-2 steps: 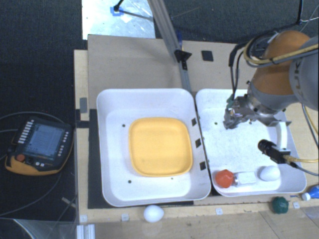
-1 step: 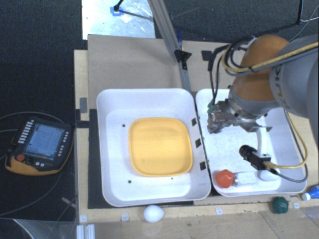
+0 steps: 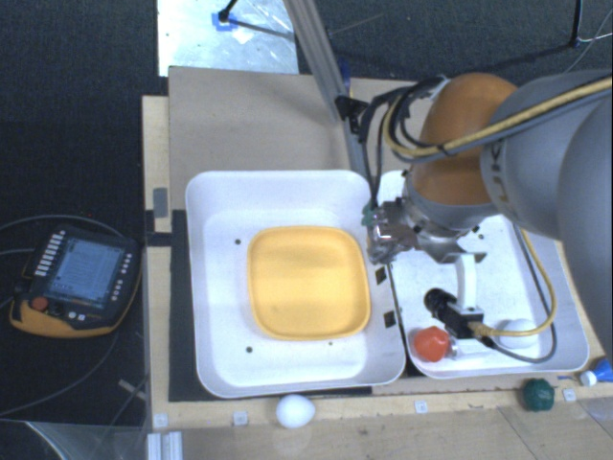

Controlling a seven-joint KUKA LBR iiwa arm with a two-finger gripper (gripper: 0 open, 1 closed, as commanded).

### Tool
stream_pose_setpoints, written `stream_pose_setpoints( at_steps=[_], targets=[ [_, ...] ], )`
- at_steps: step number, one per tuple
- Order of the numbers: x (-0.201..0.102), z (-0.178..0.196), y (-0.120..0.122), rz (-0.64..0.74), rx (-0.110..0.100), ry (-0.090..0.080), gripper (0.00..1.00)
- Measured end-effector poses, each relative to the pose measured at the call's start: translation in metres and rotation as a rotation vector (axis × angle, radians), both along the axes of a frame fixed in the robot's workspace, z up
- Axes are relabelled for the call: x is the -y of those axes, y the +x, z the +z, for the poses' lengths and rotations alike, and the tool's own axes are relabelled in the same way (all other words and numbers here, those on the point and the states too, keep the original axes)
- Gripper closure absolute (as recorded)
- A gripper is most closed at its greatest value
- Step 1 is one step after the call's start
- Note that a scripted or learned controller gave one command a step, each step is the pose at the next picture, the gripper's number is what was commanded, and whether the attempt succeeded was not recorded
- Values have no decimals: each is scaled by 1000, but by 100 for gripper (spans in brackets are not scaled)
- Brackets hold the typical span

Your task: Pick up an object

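Over the right bin point(image 3: 498, 252), on my feed, the arm point(image 3: 546, 151) hangs low, its orange band point(image 3: 465, 132) turned up toward the camera. The wrist sits above that bin's left wall, close to the line where the two bins meet. I cannot tell how the jaws stand: the wrist body covers them from above, so I cannot say whether they are open or have hold of anything.

An orange-red ball point(image 3: 430, 343) lies in the near left corner of the right bin, apart from the wrist and nearer the camera. A pale rounded thing point(image 3: 517, 330) lies further right in the same bin, too faint against the white to name. The left bin point(image 3: 220, 286) holds a square yellow plate point(image 3: 308, 281), lying flat.

On the bench point(image 3: 249, 123), a white egg-shaped ball point(image 3: 295, 410) rests just in front of the left bin, and a green ball point(image 3: 537, 394) sits off the right bin's near corner. A control pendant point(image 3: 72, 286) lies on the dark floor to the left.
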State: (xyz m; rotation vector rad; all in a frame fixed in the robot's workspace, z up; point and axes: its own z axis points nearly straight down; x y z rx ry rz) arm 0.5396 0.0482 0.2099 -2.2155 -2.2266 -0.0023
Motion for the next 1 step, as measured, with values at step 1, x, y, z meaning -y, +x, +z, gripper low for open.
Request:
stream_pose_setpoints(
  at_steps=[1],
  targets=[
    [-49, 0, -2, 0, 0, 0, 100]
  ],
)
